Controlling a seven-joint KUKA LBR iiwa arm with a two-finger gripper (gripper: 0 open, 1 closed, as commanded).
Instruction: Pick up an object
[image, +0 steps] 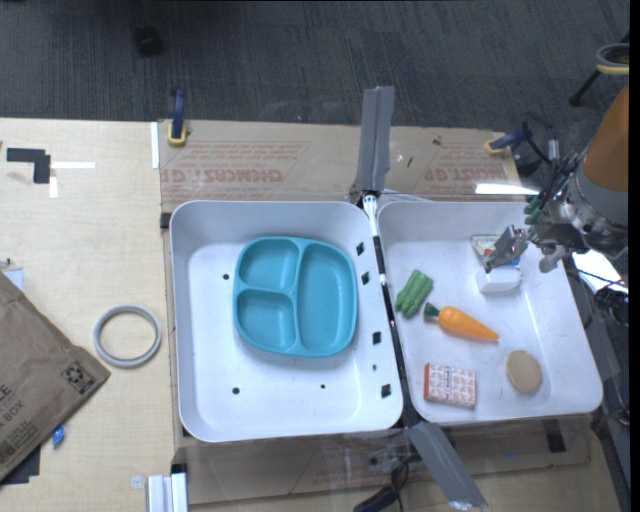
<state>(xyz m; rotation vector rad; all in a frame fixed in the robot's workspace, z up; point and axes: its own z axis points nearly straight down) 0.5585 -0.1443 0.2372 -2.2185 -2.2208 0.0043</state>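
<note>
- Hovering low over the far right part of the right bin (590, 400), the gripper (522, 248) sits directly above a small white block (499, 279); its dark fingers look spread, one on each side, with nothing seen pinched between them.
- The step in hand looks like the approach to a grasp: the white block, near the bin's far edge, seems the chosen object and is not yet lifted.
- The next move probably calls for a short descent, centred on the block, then a firm squeeze before rising.
- Counted in the right bin: one white block, one green vegetable (413, 292) near the left edge, one carrot (466, 322) in the middle, one tan round piece (523, 371) and one red patterned packet (450, 385) along the near edge.
- The left bin (200, 330) carries one blue divided plate (297, 296).
- On the bench, left of the bins, lies one grey ring (127, 334).
</note>
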